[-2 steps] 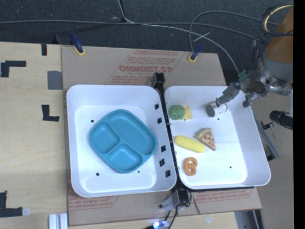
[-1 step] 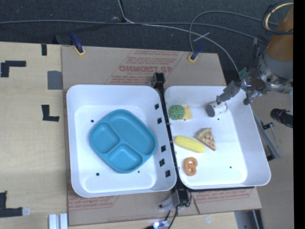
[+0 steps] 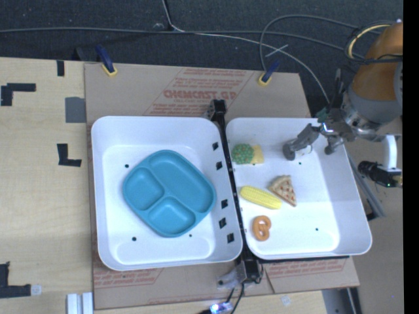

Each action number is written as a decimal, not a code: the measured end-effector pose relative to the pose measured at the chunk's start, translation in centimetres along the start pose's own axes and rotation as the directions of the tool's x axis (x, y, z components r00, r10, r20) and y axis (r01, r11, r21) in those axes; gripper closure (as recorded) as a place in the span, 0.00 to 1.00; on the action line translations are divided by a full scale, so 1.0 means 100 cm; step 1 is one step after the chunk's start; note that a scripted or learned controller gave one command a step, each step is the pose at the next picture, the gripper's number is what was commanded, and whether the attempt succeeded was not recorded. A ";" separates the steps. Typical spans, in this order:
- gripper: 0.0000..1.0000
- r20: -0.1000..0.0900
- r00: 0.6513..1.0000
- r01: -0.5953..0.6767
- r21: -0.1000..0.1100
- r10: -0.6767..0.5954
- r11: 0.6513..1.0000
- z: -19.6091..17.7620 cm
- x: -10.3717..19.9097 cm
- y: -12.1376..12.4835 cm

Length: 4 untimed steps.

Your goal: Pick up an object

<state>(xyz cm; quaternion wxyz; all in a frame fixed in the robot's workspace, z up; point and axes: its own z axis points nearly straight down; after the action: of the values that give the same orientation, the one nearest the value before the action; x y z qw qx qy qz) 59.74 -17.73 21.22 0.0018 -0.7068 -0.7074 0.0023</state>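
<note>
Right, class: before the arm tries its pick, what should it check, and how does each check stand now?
1. Objects in the right bin: ok; broccoli, corn, pizza slice, pretzel.
2. Objects spaced apart: not ok; corn and pizza slice nearly touch.
3. Gripper over right bin: ok.
4. Gripper above an object: not ok; it sits over bare floor.
5. Fingers open: cannot tell.
6. Nothing held: ok.

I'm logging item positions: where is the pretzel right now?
The pretzel lies in the right bin, near its front left, just below the corn cob and left-below the pizza slice.
</note>
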 end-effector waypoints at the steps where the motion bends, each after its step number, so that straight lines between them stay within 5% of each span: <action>1: 0.00 0.000 1.000 0.001 -0.001 -0.001 1.000 0.044 0.003 -0.001; 2: 0.00 -0.001 1.000 0.001 0.000 -0.001 1.000 0.102 0.013 -0.001; 3: 1.00 0.000 1.000 0.002 -0.004 -0.002 1.000 0.089 0.013 0.000; 4: 1.00 0.000 1.000 0.000 -0.009 0.000 1.000 0.031 0.015 -0.008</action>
<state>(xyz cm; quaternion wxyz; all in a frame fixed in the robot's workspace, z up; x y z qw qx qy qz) 58.92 -16.26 18.13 -0.0014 -0.7067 -0.7075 -0.0009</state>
